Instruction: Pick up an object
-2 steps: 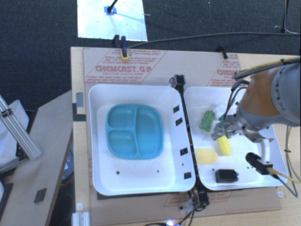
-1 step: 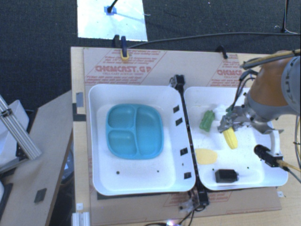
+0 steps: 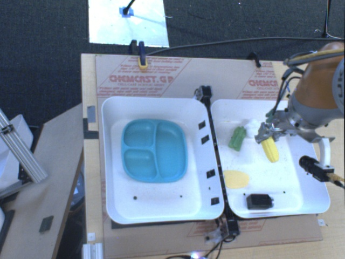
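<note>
Saw the arm [image 3: 323, 90] nearest the lens, high over the right bin [image 3: 323, 201], with the gripper [image 3: 268, 134] pointed down at the bin floor. Found the corn [image 3: 270, 151] right at the jaws, its upper end touching or tucked under them, its length running away from them toward the near rim. Could not tell whether the jaws stood open or shut, nor whether the corn sat between them; claimed no hold.

Noted the green piece [image 3: 237, 138] just beside the jaws on the side away from the arm. Placed the yellow disc [image 3: 236, 178] further out, below and beyond that, and the black block [image 3: 259, 201] well apart, by the near rim. Left the blue plate [image 3: 155, 149] aside, far off in the left bin [image 3: 116, 198].

Judged the step as closing on the corn. Judged best: straddle the corn across its narrow width, go low enough to pass its widest part, keep clear of the green piece, close fully, then lift straight up.
</note>
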`<state>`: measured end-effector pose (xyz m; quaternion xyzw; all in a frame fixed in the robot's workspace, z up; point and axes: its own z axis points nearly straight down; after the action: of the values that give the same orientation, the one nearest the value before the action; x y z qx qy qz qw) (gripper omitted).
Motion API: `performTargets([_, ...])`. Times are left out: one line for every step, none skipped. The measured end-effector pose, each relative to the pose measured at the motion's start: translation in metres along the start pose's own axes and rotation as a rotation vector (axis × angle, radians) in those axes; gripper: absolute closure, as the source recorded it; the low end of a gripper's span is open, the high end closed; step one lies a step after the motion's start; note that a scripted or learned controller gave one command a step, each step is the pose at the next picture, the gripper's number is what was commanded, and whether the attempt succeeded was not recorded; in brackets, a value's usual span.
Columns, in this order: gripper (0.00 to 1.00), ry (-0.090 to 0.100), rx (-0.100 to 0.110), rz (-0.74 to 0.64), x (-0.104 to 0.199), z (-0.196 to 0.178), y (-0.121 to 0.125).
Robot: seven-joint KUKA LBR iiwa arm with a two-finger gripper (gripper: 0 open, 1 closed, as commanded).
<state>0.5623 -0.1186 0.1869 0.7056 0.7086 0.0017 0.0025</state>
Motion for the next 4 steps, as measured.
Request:
performTargets([1.0,-0.001,-0.002,-0.001,-0.001,-0.063,-0.002])
performTargets([1.0,0.0,-0.001,-0.001,-0.001,-0.112,0.0])
performTargets([1.0,0.002,0.005,-0.004,0.042,-0.091,-0.008])
performTargets([1.0,0.003,0.005,-0.005,0.092,-0.089,-0.015])
